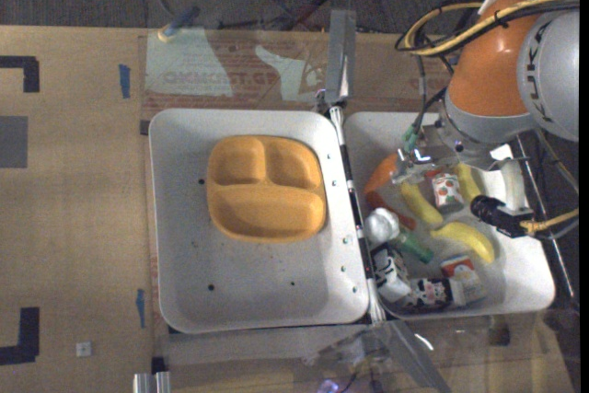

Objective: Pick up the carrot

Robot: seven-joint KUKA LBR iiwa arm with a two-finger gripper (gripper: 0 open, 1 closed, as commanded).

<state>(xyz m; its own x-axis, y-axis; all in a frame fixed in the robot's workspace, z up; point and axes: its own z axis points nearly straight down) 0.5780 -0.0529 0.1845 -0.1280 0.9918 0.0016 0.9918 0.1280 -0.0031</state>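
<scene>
Camera view: the gripper (416,163) hangs over the right bin (534,283), and whether it is open I cannot tell. The carrot (380,181) lies just beside it toward the left bin (175,225); its long axis cannot be told.

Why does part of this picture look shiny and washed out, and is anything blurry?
In the camera view, glare whitens the clear sheet behind the left bin and glints off the arm's grey shell; the small items in the right bin look soft, so the carrot is only an orange patch beside the gripper; the floor above is dim.
</scene>
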